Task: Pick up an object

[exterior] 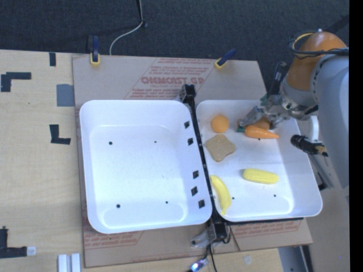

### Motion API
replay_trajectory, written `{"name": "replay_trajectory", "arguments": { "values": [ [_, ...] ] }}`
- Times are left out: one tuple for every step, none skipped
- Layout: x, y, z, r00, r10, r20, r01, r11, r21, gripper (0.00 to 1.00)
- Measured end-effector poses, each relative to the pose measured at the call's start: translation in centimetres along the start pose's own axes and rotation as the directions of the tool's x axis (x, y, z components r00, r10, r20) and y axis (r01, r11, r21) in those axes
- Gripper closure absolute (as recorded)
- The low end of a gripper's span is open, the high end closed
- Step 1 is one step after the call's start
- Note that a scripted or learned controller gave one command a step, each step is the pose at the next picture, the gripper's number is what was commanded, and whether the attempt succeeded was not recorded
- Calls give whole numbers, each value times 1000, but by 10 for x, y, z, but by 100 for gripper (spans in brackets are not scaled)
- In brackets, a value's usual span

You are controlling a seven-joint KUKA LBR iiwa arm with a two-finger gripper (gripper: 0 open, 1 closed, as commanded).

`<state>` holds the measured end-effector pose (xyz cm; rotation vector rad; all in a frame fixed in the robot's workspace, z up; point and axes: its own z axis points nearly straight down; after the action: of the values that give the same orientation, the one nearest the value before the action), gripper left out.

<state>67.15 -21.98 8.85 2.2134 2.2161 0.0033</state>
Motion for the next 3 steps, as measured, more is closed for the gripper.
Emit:
{"name": "replay_trajectory", "arguments": {
  "values": [
    [31, 0, -2, 1000, -1, 0, 1, 1000, -4, 0],
    [76, -17, 2, 1000, -2, -3, 3, 1000, 7, 0],
    [75, -16, -8, 1000, -1, -3, 1, 1000, 7, 100]
  ]
}}
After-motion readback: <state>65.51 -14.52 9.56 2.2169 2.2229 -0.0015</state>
